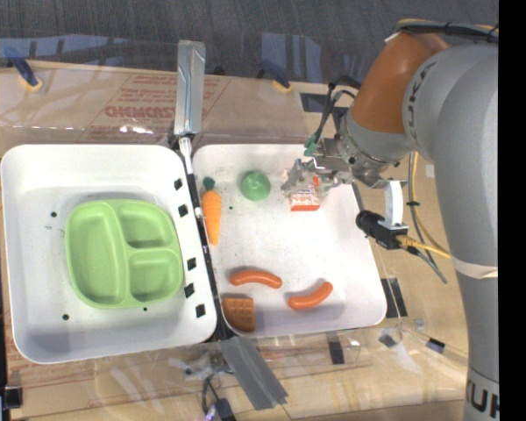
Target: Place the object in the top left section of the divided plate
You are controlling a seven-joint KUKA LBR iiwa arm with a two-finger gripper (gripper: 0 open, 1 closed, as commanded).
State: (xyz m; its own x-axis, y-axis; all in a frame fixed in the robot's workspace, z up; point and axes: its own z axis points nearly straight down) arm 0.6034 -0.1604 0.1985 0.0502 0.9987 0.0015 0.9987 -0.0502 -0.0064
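The gripper [304, 182] hangs over the far part of the right bin [355, 244], pointing down and toward the left of the view from the grey arm [456, 147] with its orange band [394, 82]. Whether its fingers are open or closed cannot be told, as the metal parts blur together. Right at its tip, just under it, is a small orange-red and white item [304, 201], touching or nearly touching the tool; whether it is gripped cannot be told.

Just left of the gripper lies a green ball [255, 185] on the bin floor. Further left, by the bin's left wall, is a carrot [211, 213], its green top pointing away from the camera. Nearer the camera than the gripper, well apart from it, lie two sausages: one [255, 278] to the left and one [309, 296] almost straight below, curved. A brown piece of toast [238, 311] sits at the bin's near left corner.

Well to the left of the gripper, across the divider, the left bin [35, 323] holds the green plate [123, 253], with one long section on its left and two smaller ones on its right. Nothing lies in the plate's sections.
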